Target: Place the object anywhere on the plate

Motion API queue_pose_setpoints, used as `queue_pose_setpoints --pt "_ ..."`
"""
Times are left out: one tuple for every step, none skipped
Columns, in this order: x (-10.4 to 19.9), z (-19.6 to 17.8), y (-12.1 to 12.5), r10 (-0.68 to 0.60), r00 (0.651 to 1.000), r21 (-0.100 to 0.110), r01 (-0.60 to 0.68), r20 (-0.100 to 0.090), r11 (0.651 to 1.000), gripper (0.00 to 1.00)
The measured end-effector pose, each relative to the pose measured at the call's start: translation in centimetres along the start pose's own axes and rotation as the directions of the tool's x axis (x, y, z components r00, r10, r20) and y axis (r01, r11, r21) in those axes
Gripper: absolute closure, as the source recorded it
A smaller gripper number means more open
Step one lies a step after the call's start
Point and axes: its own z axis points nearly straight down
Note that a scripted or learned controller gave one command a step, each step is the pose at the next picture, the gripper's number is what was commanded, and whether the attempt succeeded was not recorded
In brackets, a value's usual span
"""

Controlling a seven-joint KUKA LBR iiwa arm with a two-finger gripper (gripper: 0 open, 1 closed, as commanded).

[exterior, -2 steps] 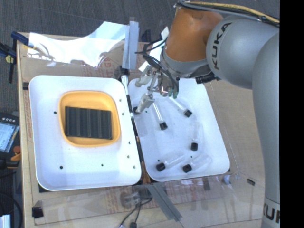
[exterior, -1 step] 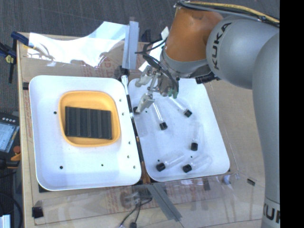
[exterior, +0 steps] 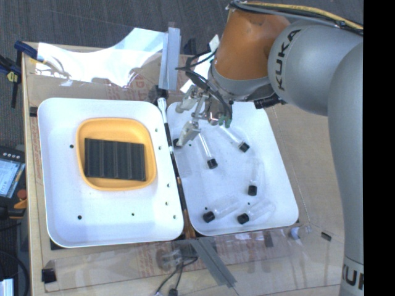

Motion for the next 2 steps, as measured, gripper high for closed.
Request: queue_pose_setpoints --pt "0.0 0.0 0.0 0.0 1.0 0.0 0.0 0.0 1.0 0.0" --pt "0.0 0.0 0.0 0.0 1.0 0.0 0.0 0.0 1.0 0.0"
